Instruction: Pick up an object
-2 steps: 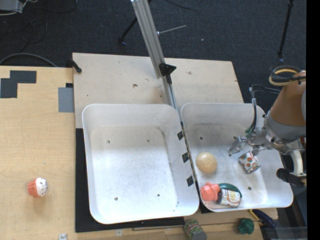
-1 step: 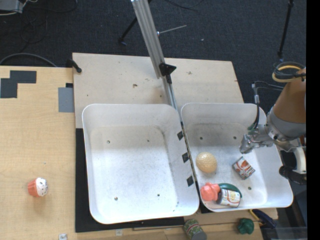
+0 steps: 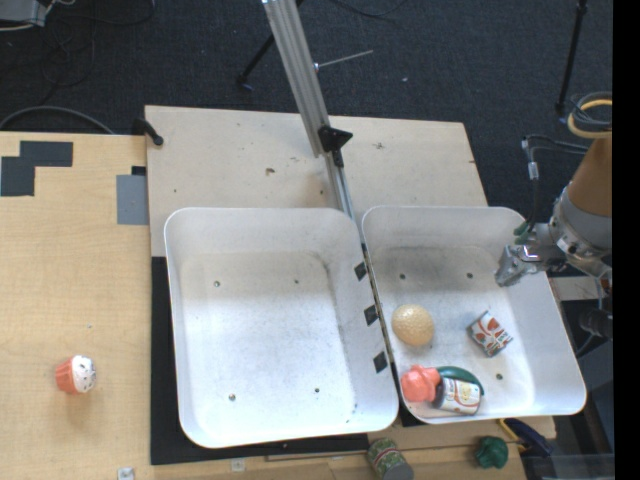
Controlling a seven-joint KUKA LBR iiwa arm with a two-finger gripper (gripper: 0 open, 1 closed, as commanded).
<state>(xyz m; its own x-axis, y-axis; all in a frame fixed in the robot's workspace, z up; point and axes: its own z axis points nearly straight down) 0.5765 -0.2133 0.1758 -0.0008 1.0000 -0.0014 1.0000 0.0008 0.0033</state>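
Two white bins sit side by side on the worktop. The left bin has a wide bare floor with lots of room. The right bin holds all its things in the front half. A round tan ball lies near the wall where the two bins meet. A small red and white box lies to the right of the ball, well apart from it. A bottle with a red cap lies on its side near the front rim, and something dark green peeks out from behind it, touching it. The back half of the right bin is bare, so there is open room there.

The arm comes in from the right. Its tool is over the right edge of the right bin, near the back. It is above the bare part, away from the ball, the box and the bottle. I cannot tell how far the tool is open, and nothing can be seen in its grip.

A small red and white toy sits far left on the wooden top. A green thing lies in front of the right bin, outside its rim. A long grey metal bar slants up from between the bins.
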